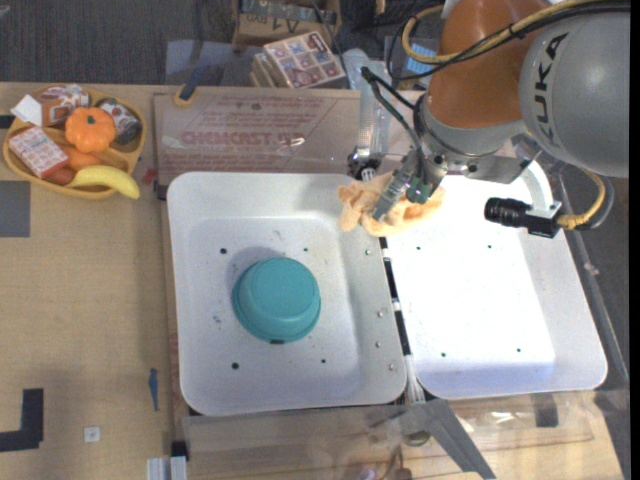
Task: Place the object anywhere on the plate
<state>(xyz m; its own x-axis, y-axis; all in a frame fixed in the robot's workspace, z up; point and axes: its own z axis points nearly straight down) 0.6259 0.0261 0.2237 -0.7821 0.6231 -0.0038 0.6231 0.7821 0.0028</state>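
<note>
Nearest the camera, the 2 white bins sit side by side on the desk [80, 348], and the left bin [200, 368] carries a teal plate [277, 299] lying upside-down or domed near its middle. At the far edge where the bins meet, the gripper [392, 204] hangs low over a pale orange, crumpled-looking object [372, 208], perhaps a soft toy or a piece of food; the view is too cluttered to tell whether the gripper is open or closed, or whether it has the object at all. By my reading the task is barely begun: the object lies well apart from the plate and has yet to be carried across. The right bin [500, 318] is brightly lit. Beyond, a yellow bowl [70, 148] of toy fruit rests on the desk, with boxes and cables behind.
</note>
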